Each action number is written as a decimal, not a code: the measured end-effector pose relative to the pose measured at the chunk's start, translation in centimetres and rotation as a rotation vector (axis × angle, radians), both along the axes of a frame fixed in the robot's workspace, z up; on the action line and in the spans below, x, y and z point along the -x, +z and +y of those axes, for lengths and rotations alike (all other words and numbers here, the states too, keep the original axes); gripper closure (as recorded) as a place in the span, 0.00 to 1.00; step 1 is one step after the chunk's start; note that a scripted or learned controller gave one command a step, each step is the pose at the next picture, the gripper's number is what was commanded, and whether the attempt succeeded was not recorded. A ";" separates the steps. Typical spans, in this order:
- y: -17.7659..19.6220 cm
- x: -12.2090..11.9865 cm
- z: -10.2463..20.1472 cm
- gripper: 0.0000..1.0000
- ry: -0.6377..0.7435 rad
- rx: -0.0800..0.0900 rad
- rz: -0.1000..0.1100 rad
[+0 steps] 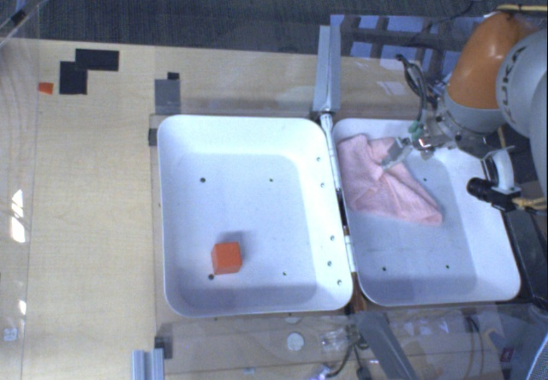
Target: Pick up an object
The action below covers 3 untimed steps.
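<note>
Item: pink cloth point(387, 186), crumpled, lying in the right bin point(479, 280), directly beneath and beside my gripper point(402, 150). Gripper: fingertips at the cloth's upper edge; I cannot tell their spread. Item: orange block point(227, 258), in the left bin point(184, 198), well apart from the gripper.

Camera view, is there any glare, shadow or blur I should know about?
Camera view: even light, sharp overall; soft shadows along the left shallow white bin's near wall and beside the small orange block; faint reflections on the clear panel at left; the hand looks slightly soft.
</note>
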<state>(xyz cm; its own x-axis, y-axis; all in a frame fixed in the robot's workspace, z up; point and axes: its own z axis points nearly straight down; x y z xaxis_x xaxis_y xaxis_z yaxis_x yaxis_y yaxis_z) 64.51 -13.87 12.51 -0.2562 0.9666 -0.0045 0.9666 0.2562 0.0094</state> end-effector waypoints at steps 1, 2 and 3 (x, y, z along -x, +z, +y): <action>-3.3 2.6 -0.7 0.00 0.168 0.002 -0.006; -3.2 5.5 -2.8 0.00 0.326 0.006 -0.008; -3.3 -1.3 -3.1 0.00 0.507 0.005 0.007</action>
